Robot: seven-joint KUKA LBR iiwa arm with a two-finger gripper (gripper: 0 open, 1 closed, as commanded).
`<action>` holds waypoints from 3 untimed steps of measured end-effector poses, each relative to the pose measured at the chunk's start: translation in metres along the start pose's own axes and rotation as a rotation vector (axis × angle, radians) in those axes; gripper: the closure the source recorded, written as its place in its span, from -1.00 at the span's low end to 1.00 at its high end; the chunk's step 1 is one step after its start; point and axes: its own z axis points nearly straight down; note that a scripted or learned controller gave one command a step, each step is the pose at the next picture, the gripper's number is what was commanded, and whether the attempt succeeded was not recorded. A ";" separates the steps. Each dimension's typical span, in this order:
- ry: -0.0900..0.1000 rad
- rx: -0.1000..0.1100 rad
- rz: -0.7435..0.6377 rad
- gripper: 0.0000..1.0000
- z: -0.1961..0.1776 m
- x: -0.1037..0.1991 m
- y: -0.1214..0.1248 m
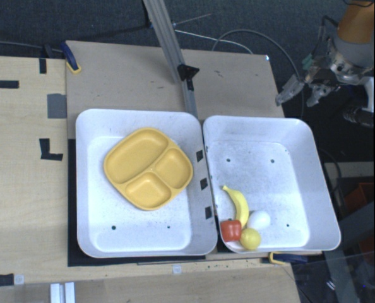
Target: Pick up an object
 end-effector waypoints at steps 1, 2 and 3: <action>0.000 0.000 0.000 -1.00 0.000 0.000 0.000; 0.001 0.004 0.001 -1.00 0.046 -0.006 -0.001; 0.002 0.007 0.001 -1.00 0.110 -0.004 -0.007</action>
